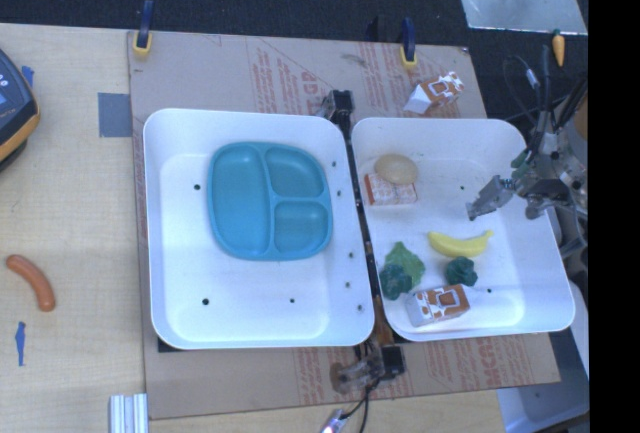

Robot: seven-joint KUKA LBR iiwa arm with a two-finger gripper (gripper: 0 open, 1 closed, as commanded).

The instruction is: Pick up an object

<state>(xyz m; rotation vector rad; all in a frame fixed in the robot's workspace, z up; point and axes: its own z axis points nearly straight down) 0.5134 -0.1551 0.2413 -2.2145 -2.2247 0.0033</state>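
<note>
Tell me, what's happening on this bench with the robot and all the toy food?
A robot arm reaches in from the right, its gripper poised over the right bin, with nothing held between its fingers. Below and left of it lie a banana, two broccoli pieces and small cartons. The left bin holds a blue divided plate. A toy sausage lies out on the bench.

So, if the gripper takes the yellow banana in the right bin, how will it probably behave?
The banana looks like a small toy with a smooth skin, so it is probably light and rigid, and may slip between narrow fingers. Its curved shape may let it rock or pivot when pushed. It lies apart from the small broccoli, so a grasp across its middle seems possible.
</note>
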